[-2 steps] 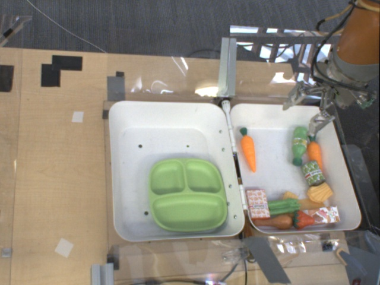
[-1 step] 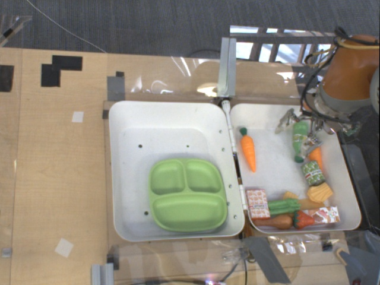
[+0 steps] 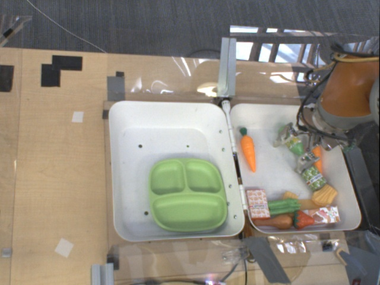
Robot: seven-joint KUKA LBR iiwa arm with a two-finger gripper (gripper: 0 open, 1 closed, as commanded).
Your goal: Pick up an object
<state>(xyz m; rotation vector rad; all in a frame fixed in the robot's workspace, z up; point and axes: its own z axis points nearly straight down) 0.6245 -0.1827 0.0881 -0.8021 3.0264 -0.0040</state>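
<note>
My claw (image 3: 309, 148) sits low in the right bin (image 3: 267, 123), toward the right of the frame, under my grey wrist and orange band (image 3: 351, 91). Whether it is open or closed I cannot tell from this slanted view, since the wrist covers much of it. Small crinkly packets crowd right around it: a greenish one (image 3: 291, 140) just to its left and another green-and-white one (image 3: 311, 176) just below it, with a small orange piece (image 3: 318, 154) beside them. I cannot tell whether any of these lies within my grasp.

Below those, near the bin's lower right corner, lies a tan toy piece (image 3: 325, 194). Along the bottom wall of the same bin a row of things lies packed together: a red-and-white box (image 3: 257, 204) at the left, a green vegetable toy (image 3: 284, 206) next to it, a brown sausage-like toy (image 3: 278, 221) beneath, a red piece (image 3: 304, 219), and a red-and-white carton (image 3: 325, 215) at the right end.

Well apart from my claw, near the bin's left wall, a toy carrot (image 3: 248, 151) lies alone, its green top pointing to the upper part of the frame.

The left bin (image 3: 136, 123) holds a green divided plate (image 3: 187, 193) in its lower right part. Both bins rest on the wooden counter (image 3: 53, 177)
</note>
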